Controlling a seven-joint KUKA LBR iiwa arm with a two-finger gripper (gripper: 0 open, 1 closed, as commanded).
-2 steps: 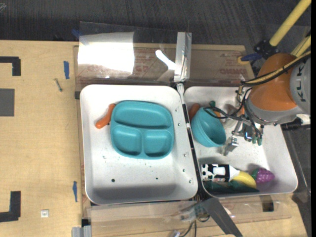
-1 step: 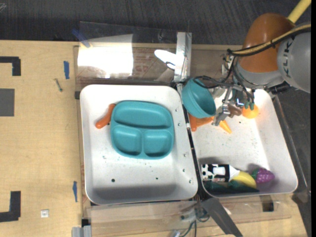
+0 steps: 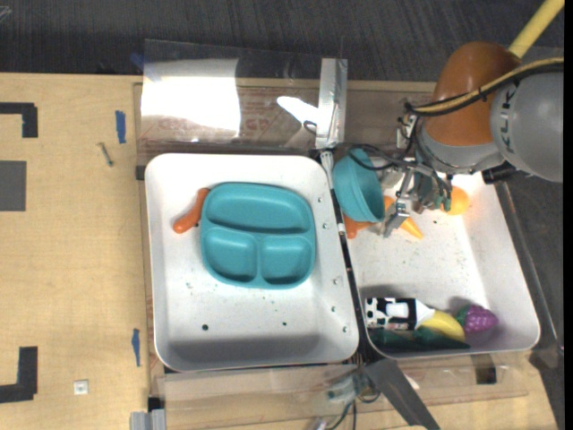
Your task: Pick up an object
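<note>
My gripper point(image 3: 405, 211) hangs low over the back left part of the right bin point(image 3: 512, 271). A teal bowl point(image 3: 356, 191) lies tipped on its side just left of it, against the bin wall. An orange wedge point(image 3: 412, 228) lies right under the gripper, and I see nothing held in it. To the gripper's right is a yellow piece point(image 3: 457, 202), partly hidden by the wrist. Along the front wall lie a black-and-white cow toy point(image 3: 394, 312), a yellow banana point(image 3: 443, 325) and purple grapes point(image 3: 479, 319).
The left bin point(image 3: 179, 316) holds a teal divided plate point(image 3: 258, 233) with an orange carrot-like piece point(image 3: 188, 218) at its left edge. A small orange bit point(image 3: 351, 229) sits by the divider between the bins. The arm's cables trail over the right bin's back edge.
</note>
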